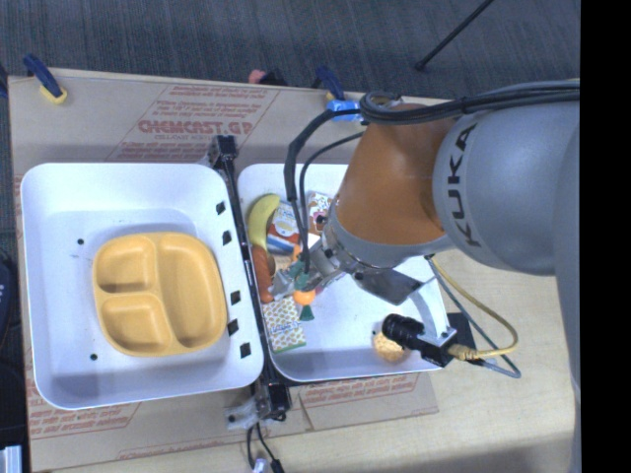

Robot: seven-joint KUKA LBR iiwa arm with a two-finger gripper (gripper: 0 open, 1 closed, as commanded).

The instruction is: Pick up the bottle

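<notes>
Here I can't tell my gripper's [304, 276] grip among crowded glossy packets, smooth white bin [340, 363] floor open beyond.

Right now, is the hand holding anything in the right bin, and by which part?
Cannot be told. The hand is down among the cluttered items in the right bin, but the arm's wrist hides whether anything is gripped.

Divided tray [158, 294] in left bin [49, 195] — clutter (banana [262, 220] included) in right bin [340, 358]
</notes>
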